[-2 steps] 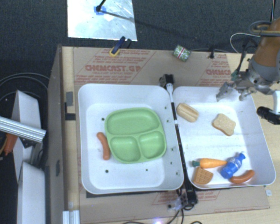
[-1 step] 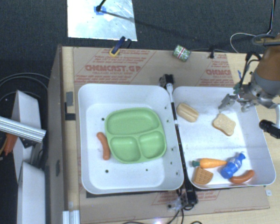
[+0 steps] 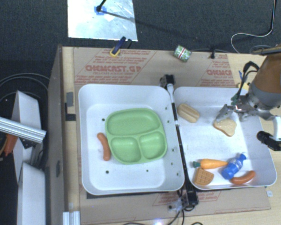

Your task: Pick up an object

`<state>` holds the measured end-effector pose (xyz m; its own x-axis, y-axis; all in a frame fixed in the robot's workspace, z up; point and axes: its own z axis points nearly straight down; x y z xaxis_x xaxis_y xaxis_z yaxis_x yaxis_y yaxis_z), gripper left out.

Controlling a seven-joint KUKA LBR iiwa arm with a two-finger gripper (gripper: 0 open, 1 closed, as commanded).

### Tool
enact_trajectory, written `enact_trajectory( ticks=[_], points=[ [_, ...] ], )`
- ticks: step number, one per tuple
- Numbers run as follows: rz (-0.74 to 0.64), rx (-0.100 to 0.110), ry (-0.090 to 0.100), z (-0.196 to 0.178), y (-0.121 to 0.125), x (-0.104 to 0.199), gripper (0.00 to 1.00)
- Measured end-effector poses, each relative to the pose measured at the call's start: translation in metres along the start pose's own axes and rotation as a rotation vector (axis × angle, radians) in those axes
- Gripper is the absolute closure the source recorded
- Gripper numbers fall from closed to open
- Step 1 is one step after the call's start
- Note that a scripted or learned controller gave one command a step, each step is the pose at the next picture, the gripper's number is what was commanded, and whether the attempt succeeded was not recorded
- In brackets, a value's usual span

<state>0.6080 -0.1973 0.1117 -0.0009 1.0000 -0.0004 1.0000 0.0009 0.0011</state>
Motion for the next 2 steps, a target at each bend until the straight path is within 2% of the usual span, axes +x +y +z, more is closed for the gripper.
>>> enact_trajectory(
  ticks=[1, 2],
  points=[
    [-0.001, -0.004, -0.001, -0.011, 0.001, 0.0, 1.0],
    [0.0, -0.001, 0.0, -0.027, -0.013, -0.005, 1.0]
  ],
)
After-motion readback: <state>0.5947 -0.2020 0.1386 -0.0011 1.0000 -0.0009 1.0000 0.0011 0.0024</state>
